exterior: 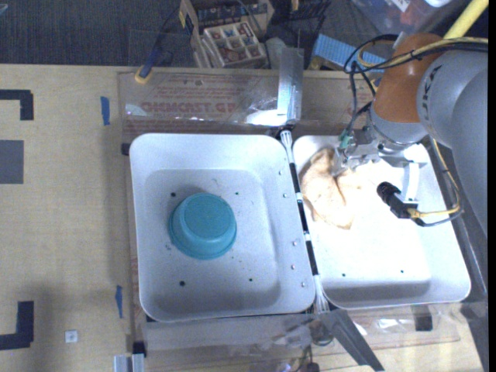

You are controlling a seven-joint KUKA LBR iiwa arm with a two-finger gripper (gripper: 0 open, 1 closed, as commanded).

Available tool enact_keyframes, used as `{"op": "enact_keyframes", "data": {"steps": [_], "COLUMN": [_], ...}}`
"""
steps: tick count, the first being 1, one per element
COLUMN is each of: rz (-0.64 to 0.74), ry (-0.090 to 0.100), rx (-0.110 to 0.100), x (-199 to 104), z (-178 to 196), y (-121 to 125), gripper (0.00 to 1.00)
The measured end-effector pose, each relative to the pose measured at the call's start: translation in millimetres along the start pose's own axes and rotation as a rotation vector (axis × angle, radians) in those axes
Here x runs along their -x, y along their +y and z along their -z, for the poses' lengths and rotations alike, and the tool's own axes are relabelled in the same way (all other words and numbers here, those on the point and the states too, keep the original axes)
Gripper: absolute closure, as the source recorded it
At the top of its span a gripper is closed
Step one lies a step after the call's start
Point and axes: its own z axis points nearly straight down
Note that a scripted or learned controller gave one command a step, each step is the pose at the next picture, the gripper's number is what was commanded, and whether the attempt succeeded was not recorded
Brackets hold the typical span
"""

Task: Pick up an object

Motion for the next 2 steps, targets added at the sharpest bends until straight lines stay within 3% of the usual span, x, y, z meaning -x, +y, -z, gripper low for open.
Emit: {"op": "enact_keyframes", "data": {"steps": [1,2], "rz": [-0.124,0.024], "ry": [0.003,0.004], "rx": [-0.002,-0.012], "x": [31.8,-62.8], "z": [-11.1,113.8], "y": [-17.5,-28.8], "gripper": [1.00,1.00]}}
